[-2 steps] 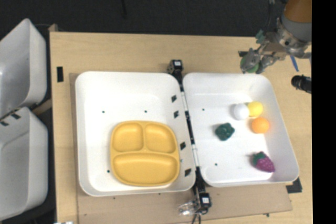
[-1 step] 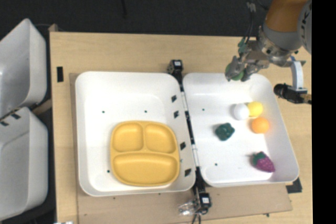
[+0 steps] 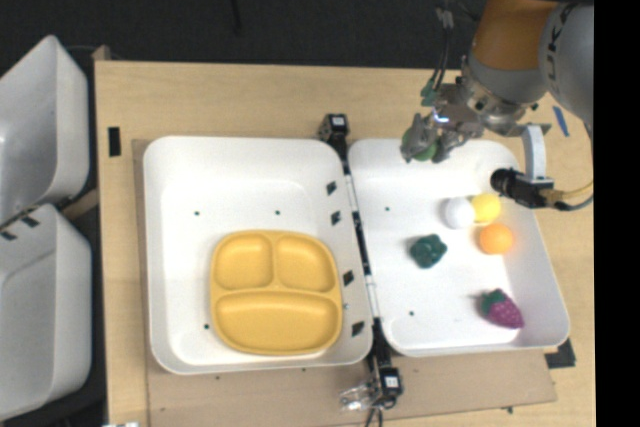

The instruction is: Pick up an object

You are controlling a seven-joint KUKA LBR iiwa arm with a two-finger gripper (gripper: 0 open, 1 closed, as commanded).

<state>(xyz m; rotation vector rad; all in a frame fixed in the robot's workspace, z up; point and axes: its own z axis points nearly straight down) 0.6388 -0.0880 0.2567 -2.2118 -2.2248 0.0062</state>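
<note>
Tool (image 3: 428, 143) over right bin's (image 3: 400, 315) far rim, grip state unclear, balls (image 3: 472, 210), green lump (image 3: 429, 250), grapes (image 3: 502, 309) below, yellow tray (image 3: 274, 293) in left bin (image 3: 180, 215)

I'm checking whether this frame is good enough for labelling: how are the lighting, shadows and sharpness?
Camera view: lighting is even and soft, with faint shadows under the yellow tray and the small objects in the right bin; the white bins look bright but keep their edges; the gripper is somewhat blurred, so its fingers are hard to read; the overall picture is slightly soft and low in detail.
</note>
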